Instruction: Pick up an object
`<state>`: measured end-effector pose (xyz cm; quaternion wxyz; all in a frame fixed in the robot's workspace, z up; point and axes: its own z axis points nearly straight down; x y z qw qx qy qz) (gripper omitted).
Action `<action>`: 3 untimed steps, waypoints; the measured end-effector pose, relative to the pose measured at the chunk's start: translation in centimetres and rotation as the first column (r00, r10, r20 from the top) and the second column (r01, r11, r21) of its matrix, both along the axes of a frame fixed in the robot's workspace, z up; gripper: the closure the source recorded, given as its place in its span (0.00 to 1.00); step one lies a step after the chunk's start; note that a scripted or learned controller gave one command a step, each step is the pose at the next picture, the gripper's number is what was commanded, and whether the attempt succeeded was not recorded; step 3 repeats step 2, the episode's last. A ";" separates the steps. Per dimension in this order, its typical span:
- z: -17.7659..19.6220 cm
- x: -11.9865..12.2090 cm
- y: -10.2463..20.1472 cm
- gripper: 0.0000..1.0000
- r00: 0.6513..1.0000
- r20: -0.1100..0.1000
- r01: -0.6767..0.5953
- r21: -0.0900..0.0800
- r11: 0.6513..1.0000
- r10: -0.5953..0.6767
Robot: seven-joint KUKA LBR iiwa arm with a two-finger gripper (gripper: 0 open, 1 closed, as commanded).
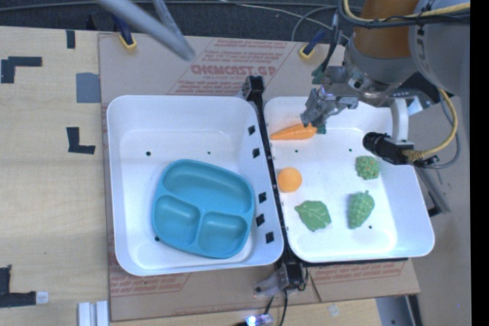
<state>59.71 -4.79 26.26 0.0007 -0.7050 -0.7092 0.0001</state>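
One hand point(316, 118) touching the carrot's point(293, 133) right end.

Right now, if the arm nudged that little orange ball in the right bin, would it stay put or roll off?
Probably roll. The orange ball looks round and smooth, and it sits on the flat white floor of the right bin with nothing touching it. It seems a small toy, so likely light. The bin's raised wall should stop it leaving.

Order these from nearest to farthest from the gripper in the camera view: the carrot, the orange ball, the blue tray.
From the gripper:
1. Carrot, right at the fingertips, at the right bin's far edge.
2. Orange ball, nearer the camera, in the same bin.
3. Blue tray, in the left bin.
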 end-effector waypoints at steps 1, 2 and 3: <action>-2.1 0.3 5.6 1.00 1.000 -0.002 0.000 -0.001 1.000 0.000; -1.9 0.5 10.5 1.00 1.000 -0.001 0.000 0.000 1.000 0.000; -1.9 0.5 10.5 1.00 1.000 -0.001 0.000 0.000 1.000 0.000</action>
